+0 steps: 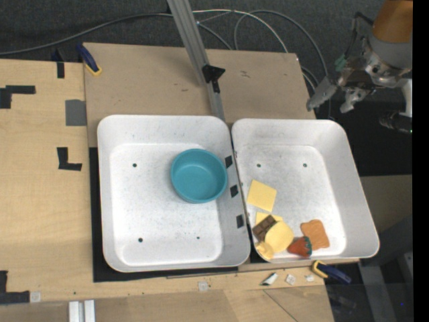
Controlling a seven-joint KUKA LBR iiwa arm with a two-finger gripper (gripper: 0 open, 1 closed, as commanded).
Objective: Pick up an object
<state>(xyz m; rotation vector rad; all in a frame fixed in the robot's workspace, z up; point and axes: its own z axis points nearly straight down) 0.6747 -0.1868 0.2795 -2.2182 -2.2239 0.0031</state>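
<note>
Gripper [333,99] apart and bare, above the right bin [335,134]'s far corner. Inside that bin, near side: yellow slice [261,196], brown piece [263,227], orange piece [315,233]. Left of it: blue bowl [198,175].

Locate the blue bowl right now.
The blue bowl sits in the left bin, toward its right wall, across the divide from the yellow square in the right bin.
</note>
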